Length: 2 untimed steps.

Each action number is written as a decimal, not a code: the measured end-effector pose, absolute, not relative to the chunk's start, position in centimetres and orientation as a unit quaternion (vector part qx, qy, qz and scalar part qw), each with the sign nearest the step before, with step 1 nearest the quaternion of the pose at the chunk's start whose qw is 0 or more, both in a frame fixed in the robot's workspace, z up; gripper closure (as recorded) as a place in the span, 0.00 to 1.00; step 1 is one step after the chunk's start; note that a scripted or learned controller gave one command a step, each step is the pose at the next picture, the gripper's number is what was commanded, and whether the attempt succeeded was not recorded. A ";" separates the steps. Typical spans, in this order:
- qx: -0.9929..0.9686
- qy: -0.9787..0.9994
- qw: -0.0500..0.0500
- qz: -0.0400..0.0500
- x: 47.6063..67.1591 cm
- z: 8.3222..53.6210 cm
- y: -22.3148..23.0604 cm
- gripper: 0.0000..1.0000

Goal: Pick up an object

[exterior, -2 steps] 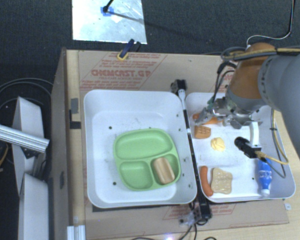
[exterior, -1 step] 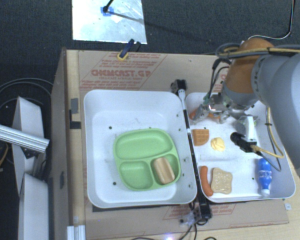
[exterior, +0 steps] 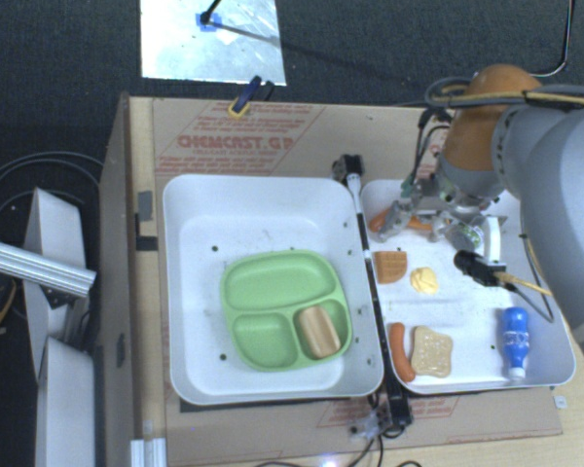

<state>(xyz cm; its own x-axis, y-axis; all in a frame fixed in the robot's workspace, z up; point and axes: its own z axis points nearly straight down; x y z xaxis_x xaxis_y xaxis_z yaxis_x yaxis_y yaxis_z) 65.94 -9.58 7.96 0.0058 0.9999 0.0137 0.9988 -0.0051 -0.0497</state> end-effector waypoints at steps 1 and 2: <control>-0.710 -0.704 0.017 0.016 65.9 7.9 -8.9 0.00; -0.708 -0.706 0.011 0.010 66.3 9.2 -8.7 1.00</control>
<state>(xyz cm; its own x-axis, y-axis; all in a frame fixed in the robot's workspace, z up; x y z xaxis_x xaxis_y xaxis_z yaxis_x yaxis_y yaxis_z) 66.26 -8.66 9.18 0.0026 1.0000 0.0019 0.9996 -0.0025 -0.0299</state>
